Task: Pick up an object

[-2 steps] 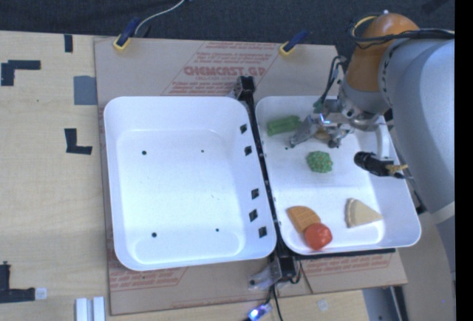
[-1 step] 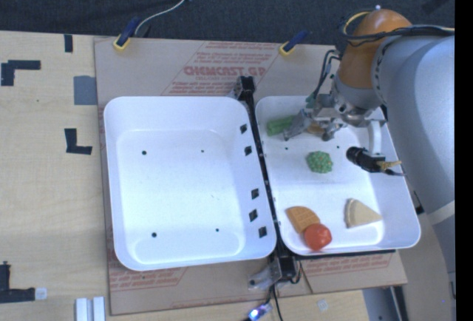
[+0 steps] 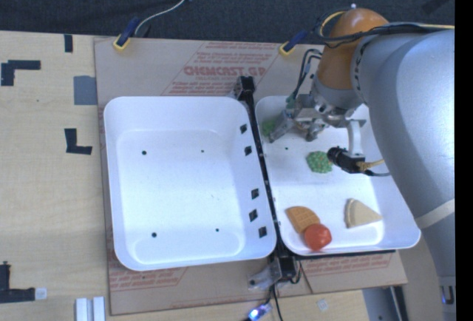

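**Colleague:** Where is the tool now?

**Me:** My two-finger tool [image 3: 294, 127] hangs over the far end of the right shallow white bin [image 3: 392, 242], close to the wall it shares with the left shallow white bin [image 3: 118, 186]. I see two grey fingers splayed apart, one reaching toward the divider, the other toward the middle of the bin, with nothing between them.

**Colleague:** And the things to pick?

**Me:** All in the right bin. A small pale-green piece [image 3: 267, 123] lies at the divider-side fingertip, touching or just beside it; I cannot tell which. A dark-green knobbly round piece [image 3: 319, 162] sits near the tool, on the near side of it, apart from the fingers. Well apart, at the near end, an orange bread-shaped piece [image 3: 301, 217] and a red round tomato-like ball [image 3: 318, 237] touch each other, and a tan wedge-shaped piece [image 3: 361, 214] lies beside them toward the right.

**Colleague:** Anything hard to read?

**Me:** The pale-green piece is partly hidden by the finger, so I cannot make out its shape. A black fitting [image 3: 346, 158] with a cable juts from the wrist just beside the dark-green piece. The grey arm [image 3: 414, 105] covers the bin's far right corner and runs out of view. The light wooden surface [image 3: 44, 186] is cut off on the left.
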Controlling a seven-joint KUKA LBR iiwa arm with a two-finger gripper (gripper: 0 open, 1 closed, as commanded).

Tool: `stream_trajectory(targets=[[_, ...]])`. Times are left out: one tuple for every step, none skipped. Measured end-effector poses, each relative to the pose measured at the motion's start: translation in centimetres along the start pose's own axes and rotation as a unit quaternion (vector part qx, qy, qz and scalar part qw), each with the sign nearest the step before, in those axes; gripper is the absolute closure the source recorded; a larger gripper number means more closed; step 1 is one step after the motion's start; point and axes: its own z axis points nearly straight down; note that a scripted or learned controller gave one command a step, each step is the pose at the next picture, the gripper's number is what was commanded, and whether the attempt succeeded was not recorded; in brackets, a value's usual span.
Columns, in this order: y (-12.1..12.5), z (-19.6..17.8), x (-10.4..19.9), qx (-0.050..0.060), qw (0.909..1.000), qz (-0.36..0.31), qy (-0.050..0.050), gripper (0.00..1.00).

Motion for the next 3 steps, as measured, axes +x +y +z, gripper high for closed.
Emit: stream_trajectory(targets=[[0.0,0.1,-0.5,-0.001,1.0,0.002,0.003,0.0],[0.1,0.1,-2.0,-0.001,1.0,0.002,0.007,0.0],[0.1,0.1,-6.3,-0.001,1.0,0.003,0.008,0.0]])
